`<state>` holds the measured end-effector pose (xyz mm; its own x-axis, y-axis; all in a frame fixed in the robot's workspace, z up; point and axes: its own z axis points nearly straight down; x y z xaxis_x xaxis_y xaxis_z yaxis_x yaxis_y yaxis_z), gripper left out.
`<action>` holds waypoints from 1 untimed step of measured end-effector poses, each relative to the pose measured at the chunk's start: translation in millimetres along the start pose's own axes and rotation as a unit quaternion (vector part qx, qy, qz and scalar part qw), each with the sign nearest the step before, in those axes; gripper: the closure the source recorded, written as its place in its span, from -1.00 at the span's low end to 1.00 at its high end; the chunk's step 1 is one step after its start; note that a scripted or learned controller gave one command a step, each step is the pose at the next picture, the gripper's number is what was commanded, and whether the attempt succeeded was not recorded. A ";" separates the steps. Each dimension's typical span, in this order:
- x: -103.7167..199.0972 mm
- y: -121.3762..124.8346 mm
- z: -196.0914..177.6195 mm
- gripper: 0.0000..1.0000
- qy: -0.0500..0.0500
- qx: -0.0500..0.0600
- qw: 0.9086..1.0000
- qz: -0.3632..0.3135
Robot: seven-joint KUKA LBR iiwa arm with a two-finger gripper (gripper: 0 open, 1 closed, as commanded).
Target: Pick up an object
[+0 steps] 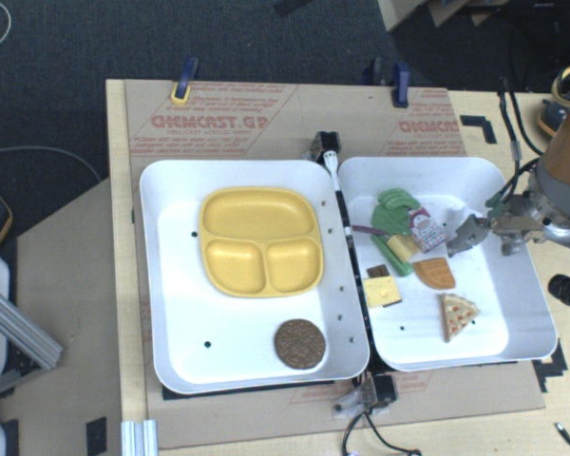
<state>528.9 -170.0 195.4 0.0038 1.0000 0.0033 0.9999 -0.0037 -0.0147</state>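
Observation:
The right bin [518,304] holds several toy foods. Among them are a green leafy piece [393,208], a small red and white packet [424,226], a pale yellow chunk [399,248], an orange bread piece [435,273], a pizza slice [457,314] and a yellow cheese square [384,294] with a brown tile [377,272] beside it. My gripper [458,239] reaches in from the right. It hangs low over the right bin, just right of the packet and above the bread piece. I see nothing held in it.
In the left bin [171,283] lie a yellow divided plate [261,239] and a round brown patty [299,343]. A raised divider [347,245] separates the bins. Clamps and cables sit at the bench's far edge and right side.

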 end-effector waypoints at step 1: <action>0.4 3.2 -7.8 -1.00 -0.002 -0.007 1.000 -0.002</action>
<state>532.2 -169.6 203.1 -0.0001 1.0000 0.0002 1.0000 0.0001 -0.0001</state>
